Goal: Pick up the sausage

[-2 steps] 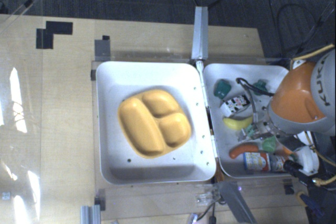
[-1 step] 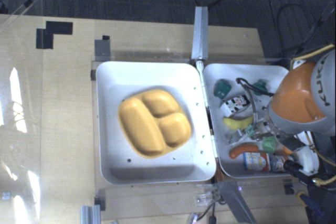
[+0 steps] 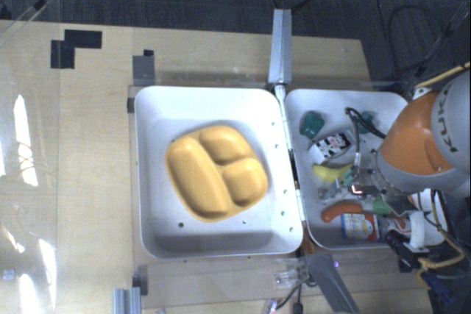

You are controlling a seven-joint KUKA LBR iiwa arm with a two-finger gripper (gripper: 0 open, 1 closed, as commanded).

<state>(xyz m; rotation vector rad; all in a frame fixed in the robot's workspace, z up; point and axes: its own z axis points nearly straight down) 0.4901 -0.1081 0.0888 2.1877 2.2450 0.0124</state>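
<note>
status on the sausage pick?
Gripper low in right bin, over the clutter. Sausage lying free near front wall. Can right beside it.

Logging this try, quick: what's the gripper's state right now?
Gripper: cannot be told; it sits low in the right bin, just above the sausage.

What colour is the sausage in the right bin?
Reddish orange. The sausage lies near the bin's front edge, seen in the camera view.

A single fixed camera is looking down at a slant on two shallow white plastic bins [image 3: 147,158], the grey-and-orange arm [image 3: 427,140] entering from the right.
</note>
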